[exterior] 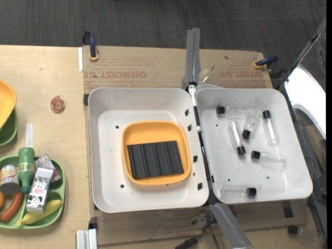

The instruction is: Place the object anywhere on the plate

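Observation:
An orange plate [155, 129] rests in the left white bin [104, 139]. A dark grey ribbed rectangular block [155, 159] lies flat on the plate, covering its front half. In the right white bin [290, 185] lie several clear plastic tubes with black caps [236, 137], scattered about its middle and front.
A green tray with toy food [31, 191] sits on the wooden table at the left, with an orange and green dish [5, 113] behind it. Cardboard [135, 71] lies under the bins. A grey metal post [192, 56] stands behind the gap between the bins.

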You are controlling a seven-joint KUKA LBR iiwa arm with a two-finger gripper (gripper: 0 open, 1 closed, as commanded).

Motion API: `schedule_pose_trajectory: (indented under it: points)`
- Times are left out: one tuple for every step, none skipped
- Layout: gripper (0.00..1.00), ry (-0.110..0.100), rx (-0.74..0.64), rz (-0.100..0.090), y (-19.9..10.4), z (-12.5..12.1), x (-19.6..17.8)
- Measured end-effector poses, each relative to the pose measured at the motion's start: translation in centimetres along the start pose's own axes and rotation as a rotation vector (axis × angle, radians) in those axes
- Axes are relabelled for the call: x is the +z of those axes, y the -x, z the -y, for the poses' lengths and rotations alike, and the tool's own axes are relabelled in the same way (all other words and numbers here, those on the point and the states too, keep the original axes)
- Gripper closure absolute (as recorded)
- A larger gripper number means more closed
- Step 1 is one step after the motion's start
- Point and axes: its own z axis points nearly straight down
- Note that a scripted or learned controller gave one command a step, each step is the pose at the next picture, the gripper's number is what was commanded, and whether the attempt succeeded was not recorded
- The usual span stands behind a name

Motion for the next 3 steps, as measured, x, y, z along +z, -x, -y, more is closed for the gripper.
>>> schedule_pose_trajectory:
  points:
    - [0.0, -0.001, -0.309, 0.001, -1.8, 1.2, 0.0]
    - [0.0, -0.003, -0.528, 0.001, -1.4, 0.1, 6.1]
    - [0.0, -0.004, -0.528, -0.001, -1.0, -0.4, 5.8]
